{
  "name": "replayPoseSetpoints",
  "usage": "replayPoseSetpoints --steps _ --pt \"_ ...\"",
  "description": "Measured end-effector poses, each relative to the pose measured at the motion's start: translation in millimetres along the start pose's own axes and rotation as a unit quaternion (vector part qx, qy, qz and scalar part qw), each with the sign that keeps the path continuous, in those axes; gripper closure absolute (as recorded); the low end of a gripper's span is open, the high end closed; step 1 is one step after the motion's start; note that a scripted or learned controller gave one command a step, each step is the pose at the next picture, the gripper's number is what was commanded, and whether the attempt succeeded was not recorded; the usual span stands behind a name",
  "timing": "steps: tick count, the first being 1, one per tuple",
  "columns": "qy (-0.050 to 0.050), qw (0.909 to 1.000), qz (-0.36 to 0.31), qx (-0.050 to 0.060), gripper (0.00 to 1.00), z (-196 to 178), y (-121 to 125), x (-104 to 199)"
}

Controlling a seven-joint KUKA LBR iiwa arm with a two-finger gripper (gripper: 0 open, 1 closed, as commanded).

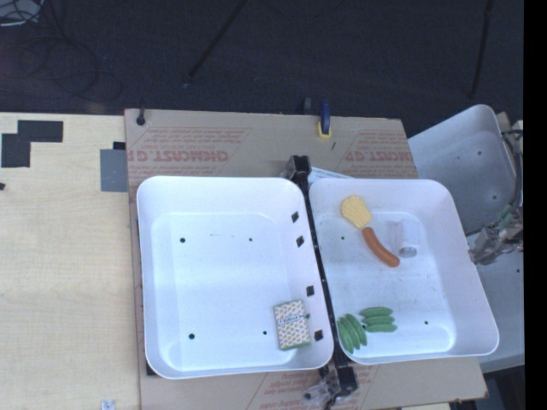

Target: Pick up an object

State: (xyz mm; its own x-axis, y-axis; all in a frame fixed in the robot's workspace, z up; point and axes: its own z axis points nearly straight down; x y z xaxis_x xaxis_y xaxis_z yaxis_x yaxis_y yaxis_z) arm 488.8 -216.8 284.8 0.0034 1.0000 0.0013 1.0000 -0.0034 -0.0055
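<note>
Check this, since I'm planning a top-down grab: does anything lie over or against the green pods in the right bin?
Nothing visible covers the green pods; they lie bare on the right bin's floor. The yellow-headed orange tool lies well apart from them. The bin's wall close beside them might crowd the jaws.

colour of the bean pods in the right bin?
Green bean pods, clearest in the camera view, near the right bin's front edge.

Bright, slightly soft, bluish shadows.
</note>
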Motion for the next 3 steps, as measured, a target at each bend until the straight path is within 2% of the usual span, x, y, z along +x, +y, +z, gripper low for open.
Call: replayPoseSetpoints --steps 1,2,3 --pt "0.002 1.0000 -0.006 0.000 1.00 24.5 18.3 99.3" --pt "-0.003 1.0000 -0.001 -0.005 1.00 -1.7 78.7 45.3" --pt "0.000 1.0000 0.001 0.001 1.00 28.2 37.0 0.9"
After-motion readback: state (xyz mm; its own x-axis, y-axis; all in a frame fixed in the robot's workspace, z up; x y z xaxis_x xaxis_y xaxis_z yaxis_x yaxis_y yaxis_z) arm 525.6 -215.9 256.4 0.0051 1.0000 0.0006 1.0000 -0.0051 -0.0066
